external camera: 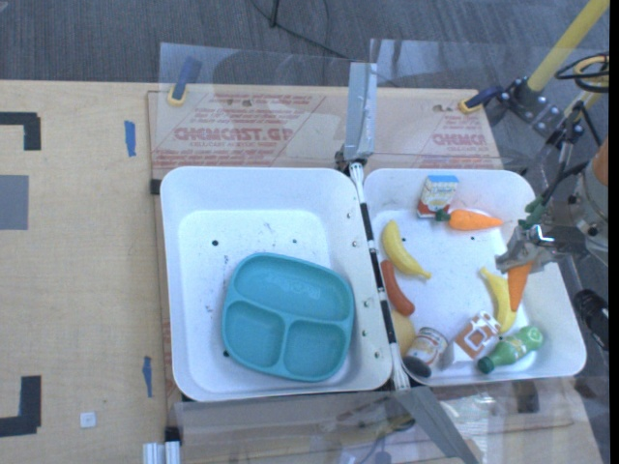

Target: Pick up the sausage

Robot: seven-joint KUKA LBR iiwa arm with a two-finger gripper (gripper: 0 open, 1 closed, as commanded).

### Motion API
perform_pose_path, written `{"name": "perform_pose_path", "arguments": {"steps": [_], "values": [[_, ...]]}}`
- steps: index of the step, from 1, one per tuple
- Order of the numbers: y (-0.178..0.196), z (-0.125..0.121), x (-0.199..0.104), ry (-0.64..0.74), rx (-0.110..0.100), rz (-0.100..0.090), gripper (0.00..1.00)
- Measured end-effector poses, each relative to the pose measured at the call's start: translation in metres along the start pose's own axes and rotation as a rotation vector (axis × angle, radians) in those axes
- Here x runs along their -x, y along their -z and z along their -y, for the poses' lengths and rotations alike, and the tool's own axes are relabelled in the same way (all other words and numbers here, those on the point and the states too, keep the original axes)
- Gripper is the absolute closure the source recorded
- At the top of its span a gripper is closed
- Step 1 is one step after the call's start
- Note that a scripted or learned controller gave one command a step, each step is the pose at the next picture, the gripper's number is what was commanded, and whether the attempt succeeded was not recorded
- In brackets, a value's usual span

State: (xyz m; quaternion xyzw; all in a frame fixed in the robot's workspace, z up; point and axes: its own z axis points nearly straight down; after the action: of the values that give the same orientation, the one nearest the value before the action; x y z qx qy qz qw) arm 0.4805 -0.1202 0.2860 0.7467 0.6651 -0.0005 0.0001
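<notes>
Two shallow white bins sit side by side on a wooden bench; the left bin (184, 201) holds a teal plastic divided tray (287, 315), the right bin (561, 351) a scatter of toy food. The short reddish-brown sausage (397, 289) lies against the right bin's left wall, just below a yellow banana (401, 250). Well apart from it, at that bin's right rim, the metal two-finger gripper (523, 252) hovers over an orange carrot (517, 285), likely not yet aimed at the sausage; whether its jaws are apart or closed cannot be told.
</notes>
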Motion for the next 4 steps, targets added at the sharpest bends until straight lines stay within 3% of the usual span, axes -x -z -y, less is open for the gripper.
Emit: {"name": "perform_pose_path", "arguments": {"steps": [1,2,3,4], "values": [[0.084,0.001,-0.007,-0.107,0.0,0.0,1.0],[-0.071,0.011,-0.079,-0.198,-0.003,0.0,1.0],[-0.038,-0.091,-0.139,-0.458,-0.002,0.001,1.0],[-0.034,-0.057,-0.155,-0.463,-0.006,0.001,1.0]]}}
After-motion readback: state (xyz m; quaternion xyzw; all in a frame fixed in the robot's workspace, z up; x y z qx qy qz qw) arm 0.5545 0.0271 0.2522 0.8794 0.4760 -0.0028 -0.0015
